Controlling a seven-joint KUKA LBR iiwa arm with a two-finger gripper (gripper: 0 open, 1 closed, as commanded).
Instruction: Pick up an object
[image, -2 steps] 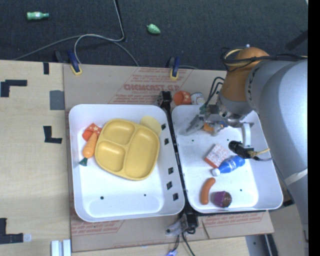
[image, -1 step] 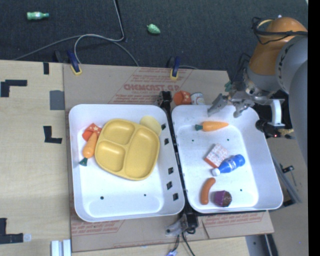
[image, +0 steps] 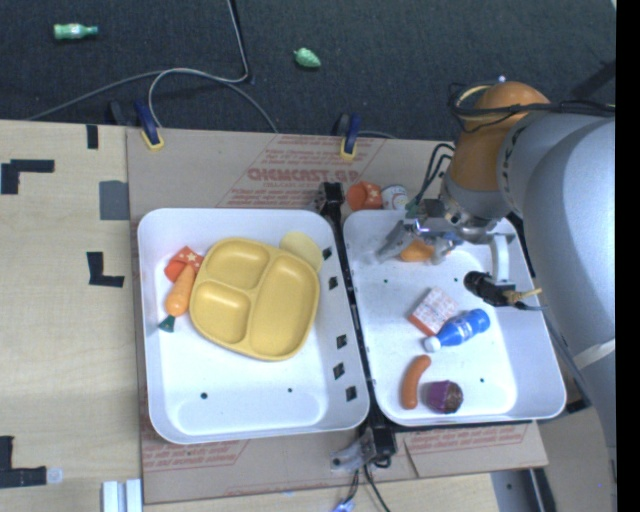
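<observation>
Approach step: your gripper (image: 415, 238) hovers, jaws spread, orange piece (image: 416, 253) just under them. Next, lower and close squarely.

The grey arm (image: 575, 220) reached in from the right, bulky and close to the camera, its orange band (image: 485, 140) sitting above the wrist. The gripper (image: 405, 238) hung low at the far end, pointing leftward, its fingers (image: 392, 243) splayed a little apart.
</observation>
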